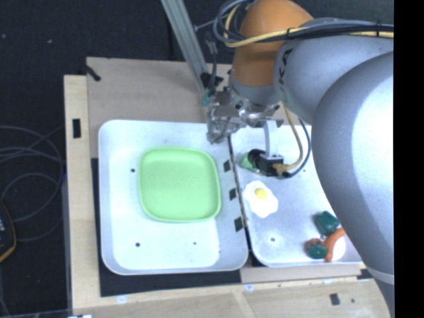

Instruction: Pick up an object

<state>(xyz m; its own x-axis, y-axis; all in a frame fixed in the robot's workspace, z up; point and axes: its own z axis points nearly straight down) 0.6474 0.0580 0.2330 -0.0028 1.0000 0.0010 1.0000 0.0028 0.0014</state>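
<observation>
My gripper point(217, 132) hangs over the far end of the rim between the two bins, with the grey arm and its orange band above it. A light green square plate point(179, 183) lies in the left bin point(119, 244). In the right bin point(285, 254) a white fried egg toy with a yellow yolk point(260, 199) lies near the divider. A small green thing point(251, 159) sits just beyond the egg, partly hidden by the wrist's fittings. I see nothing held in the gripper.
A teal piece point(326, 221) and an orange-and-white piece with a red end point(328, 246) lie at the right bin's near right corner, close under the arm. A metal rail point(182, 32) slants up behind the bins.
</observation>
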